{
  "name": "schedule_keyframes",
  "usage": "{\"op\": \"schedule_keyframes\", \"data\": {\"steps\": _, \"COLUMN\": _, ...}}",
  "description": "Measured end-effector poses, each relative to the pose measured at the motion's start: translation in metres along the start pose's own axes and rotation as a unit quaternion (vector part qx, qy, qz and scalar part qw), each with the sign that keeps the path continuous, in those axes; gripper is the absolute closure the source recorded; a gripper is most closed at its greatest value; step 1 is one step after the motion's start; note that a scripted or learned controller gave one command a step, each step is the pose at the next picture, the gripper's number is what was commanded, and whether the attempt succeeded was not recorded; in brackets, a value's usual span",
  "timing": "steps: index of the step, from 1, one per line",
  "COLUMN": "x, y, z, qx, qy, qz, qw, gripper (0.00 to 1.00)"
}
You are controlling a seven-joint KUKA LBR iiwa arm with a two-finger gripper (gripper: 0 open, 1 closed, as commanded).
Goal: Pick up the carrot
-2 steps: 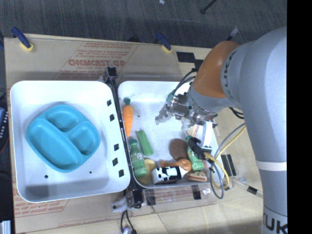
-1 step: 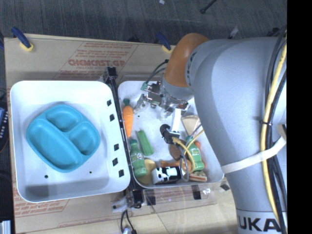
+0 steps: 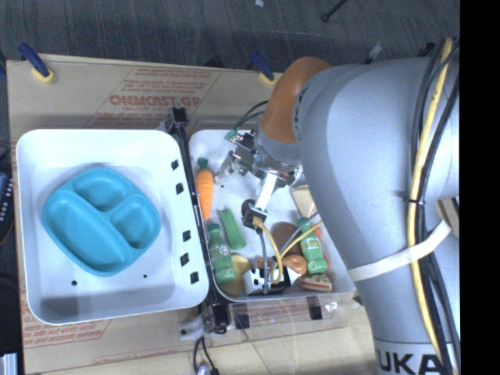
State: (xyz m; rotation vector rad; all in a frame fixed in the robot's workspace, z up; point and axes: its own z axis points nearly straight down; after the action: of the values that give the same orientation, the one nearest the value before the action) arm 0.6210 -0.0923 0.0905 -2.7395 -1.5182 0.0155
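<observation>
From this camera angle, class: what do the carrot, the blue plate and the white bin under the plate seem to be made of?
Carrot: probably moulded plastic, a toy; even orange colour, smooth skin, small green top.
Blue plate: likely plastic, matt; one uniform colour, soft rounded compartments.
White bin: apparently plastic, slightly glossy; thin wall with rounded corners.

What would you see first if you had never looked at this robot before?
The huge grey robot arm grabs the eye first, coming in from the right and leaning over the right bin. Next is the bright blue divided plate lying in the left bin. Then comes the orange carrot, lying by the right bin's left wall beside a jumble of small toys.
</observation>
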Motion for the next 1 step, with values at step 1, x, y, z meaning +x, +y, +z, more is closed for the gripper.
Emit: {"op": "schedule_keyframes", "data": {"steps": 1, "x": -0.0062, "y": -0.0081, "z": -0.0008, "qx": -0.002, "qy": 0.003, "qz": 0.292, "qw": 0.9564, "gripper": 0.00}}
